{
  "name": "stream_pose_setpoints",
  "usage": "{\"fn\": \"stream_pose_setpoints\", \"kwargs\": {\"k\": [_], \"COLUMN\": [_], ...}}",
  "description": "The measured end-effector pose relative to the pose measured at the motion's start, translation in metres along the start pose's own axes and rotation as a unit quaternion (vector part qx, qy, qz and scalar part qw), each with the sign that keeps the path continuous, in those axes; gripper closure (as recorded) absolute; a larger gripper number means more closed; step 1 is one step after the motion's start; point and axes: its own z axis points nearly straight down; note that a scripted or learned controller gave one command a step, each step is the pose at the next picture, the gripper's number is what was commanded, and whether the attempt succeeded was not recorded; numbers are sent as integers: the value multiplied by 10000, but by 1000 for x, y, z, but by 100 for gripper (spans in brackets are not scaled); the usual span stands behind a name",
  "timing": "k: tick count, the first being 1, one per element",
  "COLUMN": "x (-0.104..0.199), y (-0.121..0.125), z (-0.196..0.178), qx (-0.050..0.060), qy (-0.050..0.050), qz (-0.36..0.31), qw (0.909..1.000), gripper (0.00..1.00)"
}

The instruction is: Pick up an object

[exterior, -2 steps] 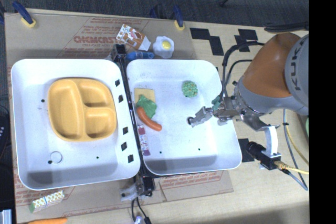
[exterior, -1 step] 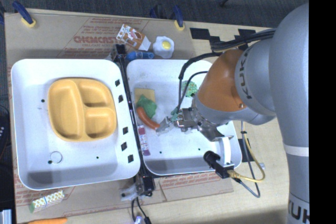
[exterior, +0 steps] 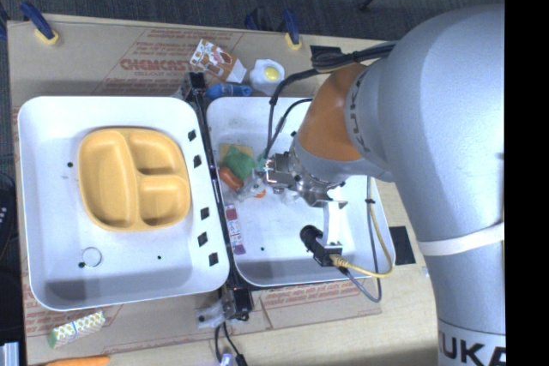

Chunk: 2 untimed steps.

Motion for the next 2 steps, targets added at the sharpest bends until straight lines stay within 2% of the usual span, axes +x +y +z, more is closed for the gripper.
{"fn": "stream_pose_setpoints", "kwargs": {"k": [2], "x": [0], "y": [0], "z": [0], "qx": [-1], "qy": [-1], "qz": [2], "qw": [10000], "gripper": [0]}}
